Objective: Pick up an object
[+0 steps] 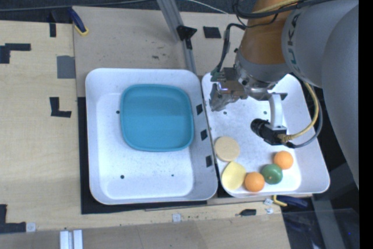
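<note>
Gripper above right bin; grip state cannot tell. Cream disc below; blue plate left.

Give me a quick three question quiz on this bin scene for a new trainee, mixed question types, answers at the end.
1. True or false: the blue plate lies in the right bin.
2. Multiple choice: which item sits between the two orange balls? A) green ball B) black clamp C) blue plate
3. Fill in: the gripper hangs over the ____ bin.

Key
1. False: it lies in the left bin.
2. A: the green ball sits between one orange ball and the other orange ball.
3. Right.
</note>
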Robot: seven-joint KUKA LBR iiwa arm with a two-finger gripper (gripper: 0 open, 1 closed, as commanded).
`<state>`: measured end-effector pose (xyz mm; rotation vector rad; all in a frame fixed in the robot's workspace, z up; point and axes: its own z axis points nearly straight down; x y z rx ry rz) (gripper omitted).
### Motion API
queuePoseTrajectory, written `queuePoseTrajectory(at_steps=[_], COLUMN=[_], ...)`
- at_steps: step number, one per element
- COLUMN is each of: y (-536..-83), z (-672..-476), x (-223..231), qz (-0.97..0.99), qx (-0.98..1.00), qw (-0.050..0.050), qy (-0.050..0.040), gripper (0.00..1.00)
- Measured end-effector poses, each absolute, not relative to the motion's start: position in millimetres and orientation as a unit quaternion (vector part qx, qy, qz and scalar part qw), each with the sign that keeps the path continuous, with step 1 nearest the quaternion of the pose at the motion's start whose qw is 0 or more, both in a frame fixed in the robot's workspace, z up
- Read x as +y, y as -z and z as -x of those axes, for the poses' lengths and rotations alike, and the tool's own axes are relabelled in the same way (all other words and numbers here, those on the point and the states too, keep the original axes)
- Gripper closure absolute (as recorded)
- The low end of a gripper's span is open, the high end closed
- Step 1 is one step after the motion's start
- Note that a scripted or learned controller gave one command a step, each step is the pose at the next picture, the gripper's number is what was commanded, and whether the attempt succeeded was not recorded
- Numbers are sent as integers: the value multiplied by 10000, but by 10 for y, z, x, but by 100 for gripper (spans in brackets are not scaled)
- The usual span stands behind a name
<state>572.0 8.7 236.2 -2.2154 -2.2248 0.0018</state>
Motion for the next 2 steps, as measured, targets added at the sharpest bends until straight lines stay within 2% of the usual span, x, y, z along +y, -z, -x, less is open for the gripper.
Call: queuePoseTrajectory(at_steps=[2], y=[-2206], z=[-6110], x=[1004], qz=[7058], qx=[-7084], qw=[5], qy=[-1], gripper=[100])
